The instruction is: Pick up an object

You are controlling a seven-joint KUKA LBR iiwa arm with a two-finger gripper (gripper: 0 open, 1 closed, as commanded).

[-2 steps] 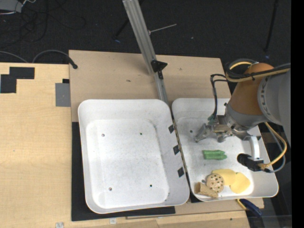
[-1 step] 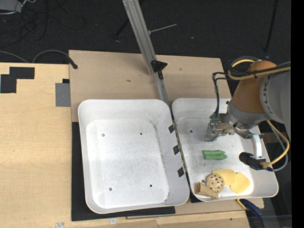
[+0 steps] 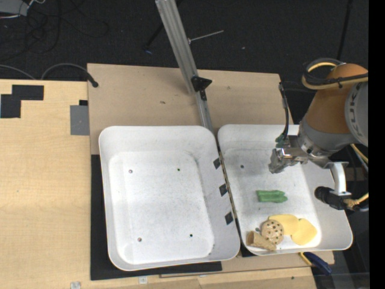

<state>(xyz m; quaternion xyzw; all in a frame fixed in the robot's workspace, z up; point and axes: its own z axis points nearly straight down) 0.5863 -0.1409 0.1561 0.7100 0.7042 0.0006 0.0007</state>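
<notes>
In the right bin [image 3: 240, 143] lie a small green block [image 3: 271, 195], a round brown perforated disc [image 3: 272, 229] with a tan piece [image 3: 260, 241] beside it, and a flat yellow item [image 3: 296, 229] near the front edge. My gripper [image 3: 278, 161] hangs over the right bin's middle, above and slightly behind the green block, with nothing seen between its fingers. The arm comes in from the right.
The left bin [image 3: 159, 194] sits beside the right one, with black clips [image 3: 223, 189] along the shared rim. A slanted metal rail [image 3: 180, 47] rises behind the bins. Wood bench surface lies to the left.
</notes>
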